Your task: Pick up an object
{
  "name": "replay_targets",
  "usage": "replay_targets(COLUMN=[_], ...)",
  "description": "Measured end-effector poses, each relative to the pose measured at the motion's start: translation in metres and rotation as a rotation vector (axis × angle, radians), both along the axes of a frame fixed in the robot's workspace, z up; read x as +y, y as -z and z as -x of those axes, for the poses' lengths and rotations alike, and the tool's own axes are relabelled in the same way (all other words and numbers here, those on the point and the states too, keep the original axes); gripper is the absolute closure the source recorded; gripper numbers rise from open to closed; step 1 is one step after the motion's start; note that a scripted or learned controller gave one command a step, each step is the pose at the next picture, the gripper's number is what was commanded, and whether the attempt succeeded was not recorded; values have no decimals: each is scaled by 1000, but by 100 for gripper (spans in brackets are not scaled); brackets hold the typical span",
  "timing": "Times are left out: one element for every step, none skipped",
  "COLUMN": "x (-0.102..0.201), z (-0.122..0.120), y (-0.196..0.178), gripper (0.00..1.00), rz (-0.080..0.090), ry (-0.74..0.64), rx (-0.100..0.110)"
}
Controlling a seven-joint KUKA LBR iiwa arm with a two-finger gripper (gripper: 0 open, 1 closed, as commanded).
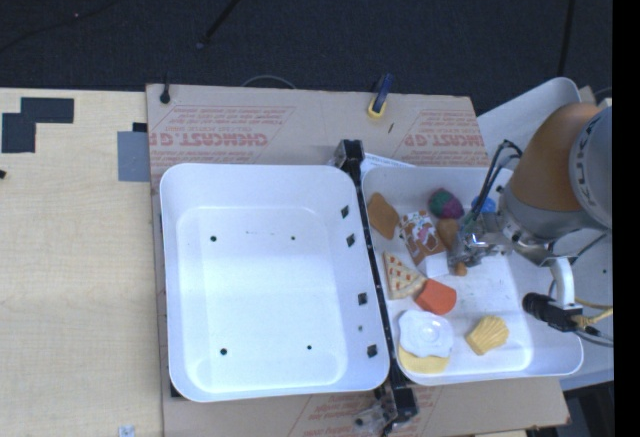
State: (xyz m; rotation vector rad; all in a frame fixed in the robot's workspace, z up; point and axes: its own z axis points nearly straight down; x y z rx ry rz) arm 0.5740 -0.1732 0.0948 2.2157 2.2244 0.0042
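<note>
The arm [560, 175] comes in from the right and bends down over the right bin [548, 357]. Its pincer [466, 250] stands low among the toy foods, near the middle of this bin. I cannot tell if the pincer is open or closed, because the metal parts there are small and blurred, and I see nothing clearly gripped.

All the objects lie in the right bin. Just left of the pincer is a patterned packet [421, 232], and further left, near the wall that divides the bins, a brown bread-like piece [383, 215]. Above the pincer, toward the far rim, sits a purple and green ball [445, 202]. Below the packet lies a pizza slice [401, 275], and below the pincer an orange-red block [436, 297]. Near the front rim there is a white fried egg [425, 333] resting over a yellow flat piece [422, 362], and right of it a yellow ridged piece [487, 334].

The objects crowd the left half of the right bin; its right part, under the arm, is bare floor.

The left bin [180, 325] shows wide bare white floor. Both bins rest on a cardboard sheet [250, 125] on the counter [70, 275].
</note>
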Motion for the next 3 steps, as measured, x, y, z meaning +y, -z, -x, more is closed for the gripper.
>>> replay_targets(x=[50,56,44], z=[-28,-73,-74], y=[-44,-19,-15], gripper=[100,100,100], rz=[0,3,5], ry=[-1,2,1], rx=[0,-2,-17])
